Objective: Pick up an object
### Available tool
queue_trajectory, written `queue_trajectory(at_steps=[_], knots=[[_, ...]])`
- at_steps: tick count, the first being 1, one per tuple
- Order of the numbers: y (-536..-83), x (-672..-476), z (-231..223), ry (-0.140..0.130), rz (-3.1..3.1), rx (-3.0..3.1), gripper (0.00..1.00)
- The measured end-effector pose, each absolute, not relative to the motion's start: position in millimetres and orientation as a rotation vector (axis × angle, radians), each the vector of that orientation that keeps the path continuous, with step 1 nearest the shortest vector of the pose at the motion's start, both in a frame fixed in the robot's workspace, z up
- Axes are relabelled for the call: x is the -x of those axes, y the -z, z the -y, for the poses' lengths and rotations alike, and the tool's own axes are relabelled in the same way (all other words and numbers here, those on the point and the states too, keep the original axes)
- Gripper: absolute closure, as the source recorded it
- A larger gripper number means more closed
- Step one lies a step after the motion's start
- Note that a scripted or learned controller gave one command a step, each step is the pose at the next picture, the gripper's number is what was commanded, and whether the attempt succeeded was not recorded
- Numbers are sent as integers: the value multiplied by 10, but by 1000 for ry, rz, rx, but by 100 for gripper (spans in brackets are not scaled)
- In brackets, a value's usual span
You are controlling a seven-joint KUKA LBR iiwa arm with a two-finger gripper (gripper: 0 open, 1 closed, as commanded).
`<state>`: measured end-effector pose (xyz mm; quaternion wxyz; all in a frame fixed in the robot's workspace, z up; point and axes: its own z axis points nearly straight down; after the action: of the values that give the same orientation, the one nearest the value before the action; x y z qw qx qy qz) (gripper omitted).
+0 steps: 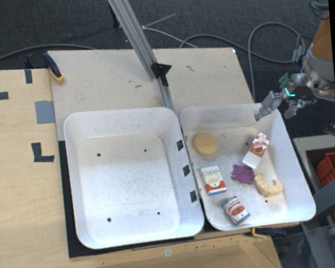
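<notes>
Overhead slanted view of the worktop (pixel 116 76) with two shallow white bins side by side. The left bin (pixel 119 120) carries only dark specks and a few small holes. The right bin (pixel 285 149) holds six small objects: a round tan bun-like item (pixel 205 144) near its upper left; a tilted white-and-red carton (pixel 257 150) to the right of it; a small upright box with an orange-and-red label (pixel 213 180) near the centre; a purple crumpled piece (pixel 242 173) just beside that box; a pale doughnut-shaped item (pixel 268 186) toward the right wall; and a red-and-white can (pixel 236 209) lying on its side nearest the front rim. None of the objects touches the arm.

The arm enters from the right, its orange band (pixel 324 38) at the frame edge. The pincer (pixel 277 104) hangs above the bin's upper right corner, clear of the contents; its two fingers appear spread apart with nothing between them, though the small scale makes this uncertain. A slanted metal pole (pixel 135 34) crosses the worktop above the bins.
</notes>
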<state>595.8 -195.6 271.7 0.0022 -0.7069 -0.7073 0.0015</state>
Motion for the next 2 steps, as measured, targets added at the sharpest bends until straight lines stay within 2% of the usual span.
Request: queue_trajectory(at_steps=[1,2], knots=[[-2744,-5966,1955,-2,2224,2219,0],[-2311,-5962,1947,-6,2220,2217,0]])
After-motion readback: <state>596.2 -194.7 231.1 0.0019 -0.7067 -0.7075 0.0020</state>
